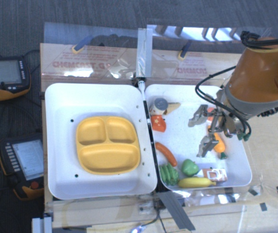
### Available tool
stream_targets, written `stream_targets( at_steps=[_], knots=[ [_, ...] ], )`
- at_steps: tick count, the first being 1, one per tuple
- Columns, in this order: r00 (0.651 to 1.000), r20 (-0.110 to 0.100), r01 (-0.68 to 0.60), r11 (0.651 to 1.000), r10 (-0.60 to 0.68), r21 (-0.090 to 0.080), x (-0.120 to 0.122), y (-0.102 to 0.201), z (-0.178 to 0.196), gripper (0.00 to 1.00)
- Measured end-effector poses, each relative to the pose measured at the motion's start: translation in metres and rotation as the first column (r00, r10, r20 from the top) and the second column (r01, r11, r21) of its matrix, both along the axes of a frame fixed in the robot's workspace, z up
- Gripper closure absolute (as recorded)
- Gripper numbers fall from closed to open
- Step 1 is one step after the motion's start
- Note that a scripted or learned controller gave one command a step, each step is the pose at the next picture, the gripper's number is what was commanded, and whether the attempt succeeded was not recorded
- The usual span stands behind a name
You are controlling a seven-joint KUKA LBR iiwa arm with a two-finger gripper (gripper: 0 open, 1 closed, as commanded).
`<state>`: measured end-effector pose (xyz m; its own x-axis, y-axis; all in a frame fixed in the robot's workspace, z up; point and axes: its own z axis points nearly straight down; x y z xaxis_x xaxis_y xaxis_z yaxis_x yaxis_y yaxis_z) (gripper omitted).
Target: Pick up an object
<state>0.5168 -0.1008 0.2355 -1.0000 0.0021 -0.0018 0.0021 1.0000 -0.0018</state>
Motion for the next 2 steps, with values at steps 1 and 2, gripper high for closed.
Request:
stream_targets(
  at_steps=[1,2],
  knots=[
    [0.986,0.007,0.167,0.986,-0.167,0.002,0.010,-0.018,-0.142,0.00],
    [0.948,0.023,0.317,0.948,-0.317,0.003,-0.011,-0.004,-0.143,0.00]
  ],
)
